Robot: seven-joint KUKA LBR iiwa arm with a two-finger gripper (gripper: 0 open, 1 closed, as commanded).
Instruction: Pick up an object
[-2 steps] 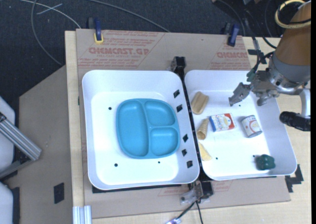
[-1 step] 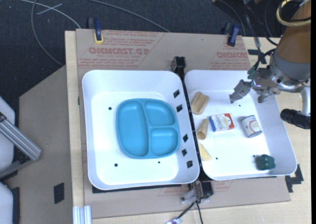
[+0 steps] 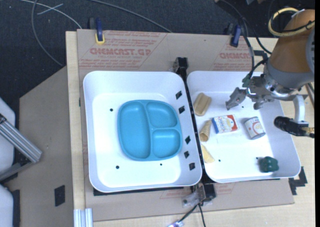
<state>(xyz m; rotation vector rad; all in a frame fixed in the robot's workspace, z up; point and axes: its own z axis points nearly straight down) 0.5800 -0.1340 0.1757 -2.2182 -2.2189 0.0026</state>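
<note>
Low in the frame, the front rims of two white bins run side by side on a tan bench [image 3: 75, 121]. The left bin [image 3: 95, 121] holds a blue divided plate [image 3: 149, 130], lying flat at its centre with three compartments facing up.

The right bin [image 3: 285, 146] holds several small things. A dark green object [image 3: 268, 164] sits near the lower right corner of that bin. A small tan piece [image 3: 207, 155] lies by the bin's left wall, low down; just above it is another tan piece [image 3: 205, 130], and higher still a pale bread-like roll [image 3: 202, 104]. Near the middle lies a small white box with red and blue print [image 3: 224, 123]. Right of it, apart from it, a small white can with a red label [image 3: 254, 127] lies on its side.

The arm [image 3: 292, 51] enters from the upper right of the frame, its orange band above a grey wrist. The gripper [image 3: 247, 100] is over the upper part of the right bin, its two fingers spread apart and nothing between them. One fingertip [image 3: 233, 103] points toward the roll, the other [image 3: 260, 104] is above the can. Neither touches any object so far as can be seen.

Blue clamps [image 3: 99, 33] hold the bench's far edge, and cables [image 3: 60, 6] trail across the dark floor at the upper left.
</note>
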